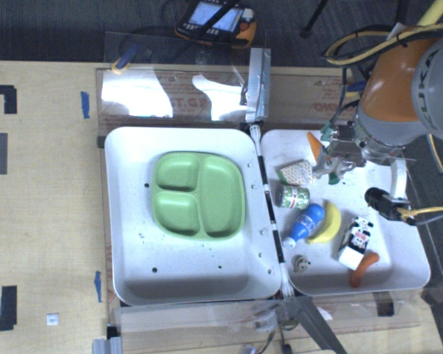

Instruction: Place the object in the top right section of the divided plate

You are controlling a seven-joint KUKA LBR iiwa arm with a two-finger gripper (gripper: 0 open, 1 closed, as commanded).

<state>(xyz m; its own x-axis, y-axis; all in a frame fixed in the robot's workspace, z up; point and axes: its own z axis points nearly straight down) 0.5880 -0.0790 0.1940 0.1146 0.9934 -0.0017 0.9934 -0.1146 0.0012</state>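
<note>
The green divided plate (pixel 199 195) lies in the left bin (pixel 125 257), with two small sections on its left and one long section on its right. My gripper (pixel 332 169) hangs over the back of the right bin (pixel 410 271). It is just right of a patterned packet (pixel 295 172) and below an orange carrot piece (pixel 314 143). I see nothing held in it.
The right bin also holds a green can (pixel 294 196), a blue bottle (pixel 307 223), a yellow banana (pixel 329 225), a white and black carton (pixel 356 243), an orange-red piece (pixel 363 266) and a small grey object (pixel 301 262). A raised divider (pixel 268 198) separates the bins.
</note>
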